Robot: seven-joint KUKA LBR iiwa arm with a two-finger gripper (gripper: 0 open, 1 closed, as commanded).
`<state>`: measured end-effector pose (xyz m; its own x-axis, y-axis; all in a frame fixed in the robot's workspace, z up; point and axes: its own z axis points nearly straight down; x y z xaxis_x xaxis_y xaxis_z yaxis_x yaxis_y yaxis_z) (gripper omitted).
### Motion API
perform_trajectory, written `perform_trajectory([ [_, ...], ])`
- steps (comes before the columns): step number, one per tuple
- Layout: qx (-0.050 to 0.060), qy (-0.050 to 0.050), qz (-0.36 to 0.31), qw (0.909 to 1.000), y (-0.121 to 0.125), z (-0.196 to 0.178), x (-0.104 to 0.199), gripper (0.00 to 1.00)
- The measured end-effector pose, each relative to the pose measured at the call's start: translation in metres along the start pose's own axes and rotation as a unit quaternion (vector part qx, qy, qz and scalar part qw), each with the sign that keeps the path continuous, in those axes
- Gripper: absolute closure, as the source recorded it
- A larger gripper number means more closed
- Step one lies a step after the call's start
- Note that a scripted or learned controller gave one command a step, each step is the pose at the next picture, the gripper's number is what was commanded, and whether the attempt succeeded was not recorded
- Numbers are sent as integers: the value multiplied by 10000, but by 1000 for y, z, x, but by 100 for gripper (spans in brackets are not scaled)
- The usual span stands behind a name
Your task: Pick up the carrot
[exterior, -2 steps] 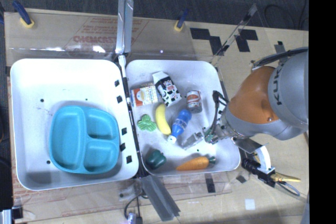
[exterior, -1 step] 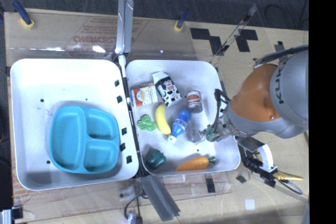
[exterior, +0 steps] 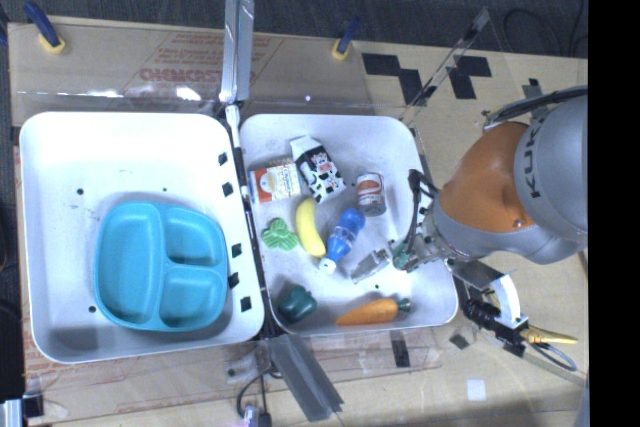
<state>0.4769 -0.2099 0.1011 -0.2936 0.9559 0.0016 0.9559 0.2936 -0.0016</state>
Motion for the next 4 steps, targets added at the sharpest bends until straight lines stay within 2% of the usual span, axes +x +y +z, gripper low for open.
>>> perform_trajectory([
  [1, 1, 3, -1571, 9876, 0, 9, 0, 0],
  [2, 3, 8, -1828, 9831, 0, 9, 1, 0],
  [3, 2, 7, -1855, 9826, 1, -1, 1, 100],
  [4, 2, 7, -1856, 9826, 1, -1, 1, 0],
])
